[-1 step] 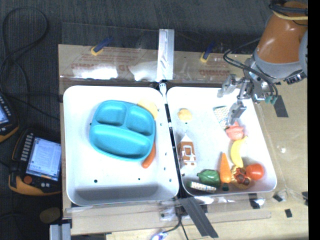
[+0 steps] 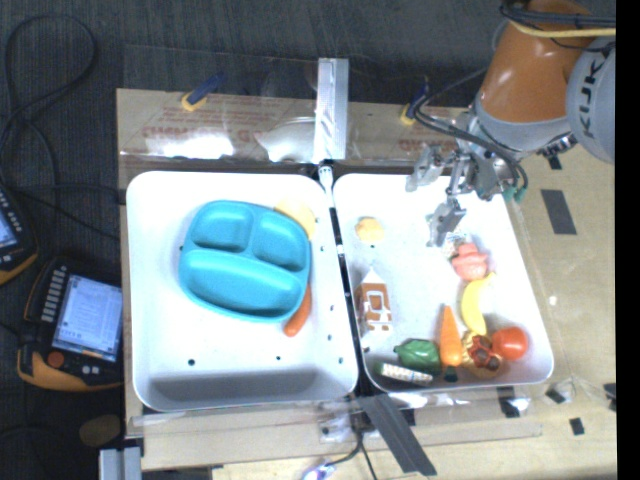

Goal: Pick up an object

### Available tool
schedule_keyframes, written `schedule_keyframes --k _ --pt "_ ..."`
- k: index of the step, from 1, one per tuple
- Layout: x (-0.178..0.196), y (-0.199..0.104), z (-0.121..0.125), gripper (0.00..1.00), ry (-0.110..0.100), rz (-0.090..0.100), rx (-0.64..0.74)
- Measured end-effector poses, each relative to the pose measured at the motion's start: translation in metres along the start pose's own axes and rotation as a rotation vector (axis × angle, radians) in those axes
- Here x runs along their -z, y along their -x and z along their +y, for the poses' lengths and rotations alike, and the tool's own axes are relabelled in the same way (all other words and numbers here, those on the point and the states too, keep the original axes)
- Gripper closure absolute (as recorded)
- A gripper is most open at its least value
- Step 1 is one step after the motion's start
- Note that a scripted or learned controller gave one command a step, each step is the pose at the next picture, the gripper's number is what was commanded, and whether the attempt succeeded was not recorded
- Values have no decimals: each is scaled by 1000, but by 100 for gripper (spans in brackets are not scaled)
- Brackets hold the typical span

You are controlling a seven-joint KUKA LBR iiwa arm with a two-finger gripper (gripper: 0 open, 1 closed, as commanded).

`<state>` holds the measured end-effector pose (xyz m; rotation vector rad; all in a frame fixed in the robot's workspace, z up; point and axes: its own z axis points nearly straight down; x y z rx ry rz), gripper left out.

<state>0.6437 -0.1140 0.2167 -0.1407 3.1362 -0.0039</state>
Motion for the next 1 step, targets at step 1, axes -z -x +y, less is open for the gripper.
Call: schedule_keyframes --k 1 --pt "-36 -44 -80 0 0 0 76"
